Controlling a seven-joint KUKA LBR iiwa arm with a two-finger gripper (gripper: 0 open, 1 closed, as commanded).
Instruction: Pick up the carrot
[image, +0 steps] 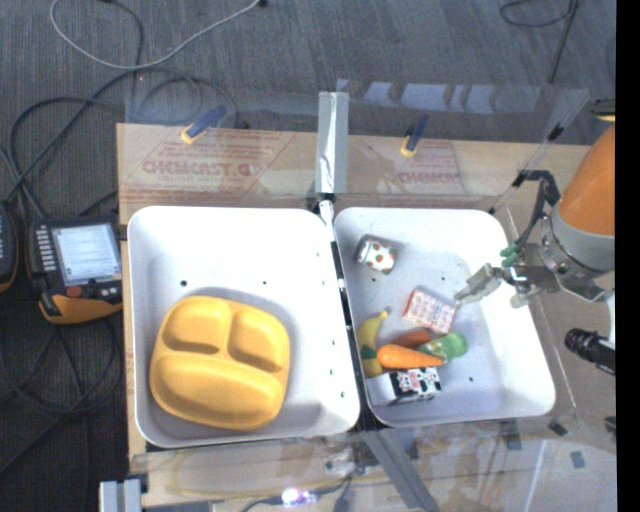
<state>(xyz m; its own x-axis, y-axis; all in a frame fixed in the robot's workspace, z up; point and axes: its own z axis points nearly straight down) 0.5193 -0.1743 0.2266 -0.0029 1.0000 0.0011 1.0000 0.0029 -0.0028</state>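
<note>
The carrot (408, 356) is orange with a green top (449, 346) and lies on its side in the lower middle of the right bin (520, 380). It rests between a yellow banana (373, 333) and a black-and-white carton (413, 383). My gripper (476, 287) reaches in from the right and hangs over the bin's right half, up and to the right of the carrot. Its tip is close to a pink box (430, 310) and apart from the carrot. Nothing hangs from the gripper.
A small white carton with red spots (377, 255) sits near the right bin's back left. The left bin (180, 235) holds a yellow two-compartment tray (220, 362). A metal divider post (331, 150) stands behind the bins. A screen device (78, 255) and cables lie to the left.
</note>
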